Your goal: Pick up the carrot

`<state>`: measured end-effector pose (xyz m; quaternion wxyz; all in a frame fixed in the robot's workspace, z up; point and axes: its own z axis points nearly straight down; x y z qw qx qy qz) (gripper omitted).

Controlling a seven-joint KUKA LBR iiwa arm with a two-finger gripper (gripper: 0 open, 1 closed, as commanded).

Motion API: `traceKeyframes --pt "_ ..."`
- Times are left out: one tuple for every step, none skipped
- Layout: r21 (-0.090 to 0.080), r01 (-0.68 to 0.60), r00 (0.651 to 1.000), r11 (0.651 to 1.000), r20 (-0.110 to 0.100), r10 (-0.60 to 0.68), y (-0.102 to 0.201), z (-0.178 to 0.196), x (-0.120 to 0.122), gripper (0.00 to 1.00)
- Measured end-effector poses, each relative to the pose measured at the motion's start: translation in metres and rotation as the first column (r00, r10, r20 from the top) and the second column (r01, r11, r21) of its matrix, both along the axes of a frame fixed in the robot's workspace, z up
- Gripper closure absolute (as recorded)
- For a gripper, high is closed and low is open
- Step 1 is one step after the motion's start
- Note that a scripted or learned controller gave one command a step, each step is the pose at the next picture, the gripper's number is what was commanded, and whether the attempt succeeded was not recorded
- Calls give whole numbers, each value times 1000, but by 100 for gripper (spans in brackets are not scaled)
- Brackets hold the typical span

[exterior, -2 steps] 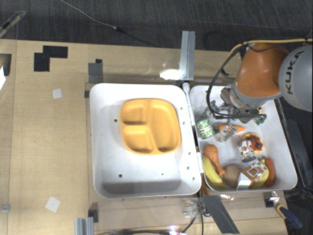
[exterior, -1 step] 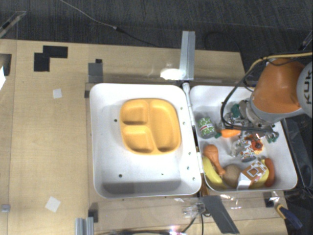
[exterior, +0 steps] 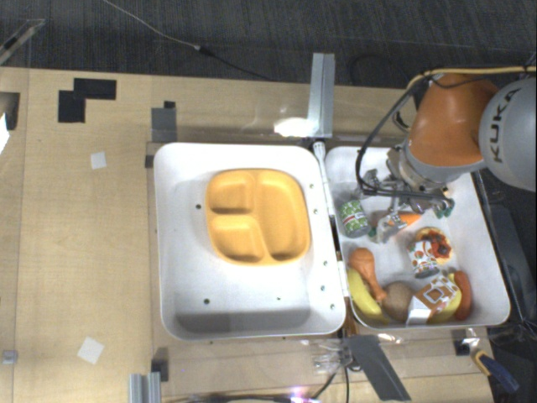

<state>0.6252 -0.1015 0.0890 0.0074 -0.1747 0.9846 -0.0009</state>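
Although the arm (exterior: pixel 457 124) covers much of the right bin (exterior: pixel 491 250) in the camera view, the tool (exterior: pixel 401 218) can be made out low in the upper part of that bin, with a small orange tip, which I take to be the carrot (exterior: pixel 409 217), showing right at its working end; whether the tool is spread, closed, or clamped on that orange piece I cannot tell, since the wrist and its cables (exterior: pixel 369 154) hide the parts that matter. Just beside it to the left lies a green can (exterior: pixel 353 217), and below it a patterned packet (exterior: pixel 429 250); further down the bin sit a chicken drumstick (exterior: pixel 367 269), a banana (exterior: pixel 362 296), a brown round item (exterior: pixel 396 297) and a second packet (exterior: pixel 440 294), crowded together. The left bin (exterior: pixel 180 309) holds a yellow divided plate (exterior: pixel 254 215), well apart from the action.

The main risk, as I judge it, is a miss or a weak hold: so little of the carrot is exposed that the tool may pinch only its tip, and a tapered, smooth thing could slide out on the lift. A second risk is the neighbours; the can lies so near that a slightly offset closing could nudge it, or trap it alongside the carrot. The cables hang close to the bin wall (exterior: pixel 336 200) and could snag if the arm swings left. Any lift would call for a straight rise, slow enough to show whether the carrot comes along.
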Motion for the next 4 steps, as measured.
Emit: traceKeyframes --pt "2 348 938 938 -2 -348 -62 -1 6 0" --pt "5 309 951 951 -3 -309 3 0 2 0" --pt "0 81 997 997 -2 -81 -9 0 -8 0" --pt "-10 -148 989 989 3 148 0 1 -21 0"
